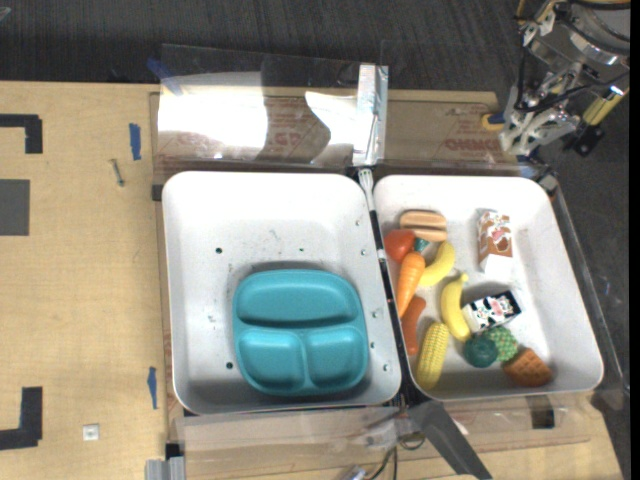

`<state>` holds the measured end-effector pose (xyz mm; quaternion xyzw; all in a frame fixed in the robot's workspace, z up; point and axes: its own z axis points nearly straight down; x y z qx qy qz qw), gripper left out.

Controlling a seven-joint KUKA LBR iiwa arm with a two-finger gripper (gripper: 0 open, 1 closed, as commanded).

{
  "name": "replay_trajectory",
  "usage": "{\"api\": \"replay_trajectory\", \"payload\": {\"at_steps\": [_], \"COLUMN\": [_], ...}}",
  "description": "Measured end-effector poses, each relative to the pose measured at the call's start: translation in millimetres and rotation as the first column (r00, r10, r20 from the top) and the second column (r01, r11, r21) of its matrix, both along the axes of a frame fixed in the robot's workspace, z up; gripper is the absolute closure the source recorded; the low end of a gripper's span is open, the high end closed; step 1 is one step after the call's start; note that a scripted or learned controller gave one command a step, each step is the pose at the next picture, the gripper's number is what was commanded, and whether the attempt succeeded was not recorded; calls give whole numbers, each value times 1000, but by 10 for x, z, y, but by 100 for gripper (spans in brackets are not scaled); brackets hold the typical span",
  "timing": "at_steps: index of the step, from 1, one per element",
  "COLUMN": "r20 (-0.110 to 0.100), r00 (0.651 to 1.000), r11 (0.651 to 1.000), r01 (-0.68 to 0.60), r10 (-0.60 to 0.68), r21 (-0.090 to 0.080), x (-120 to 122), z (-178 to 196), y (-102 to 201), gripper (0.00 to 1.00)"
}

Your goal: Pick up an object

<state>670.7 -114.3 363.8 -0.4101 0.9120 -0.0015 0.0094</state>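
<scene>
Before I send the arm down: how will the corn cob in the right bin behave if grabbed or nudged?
The corn cob looks rounded and elongated, so it may roll or slip between fingers. It lies against a carrot and near a banana, so a nudge probably shifts those too. Likely light toy plastic.

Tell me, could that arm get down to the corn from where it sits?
Probably yes. The gripper is beyond the right bin's far corner, apart from the toys. The corn lies near the front, open from above. A banana and carrot lie close beside it, so room for a grip looks tight.
</scene>
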Motion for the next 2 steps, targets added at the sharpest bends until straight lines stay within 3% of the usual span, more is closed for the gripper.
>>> {"api": "replay_trajectory", "payload": {"at_steps": [2], "r20": [-7], "r00": [993], "r11": [993], "r01": [117], "r10": [-117], "r21": [-3], "x": [-18], "z": [153], "y": [-365], "gripper": [100]}}
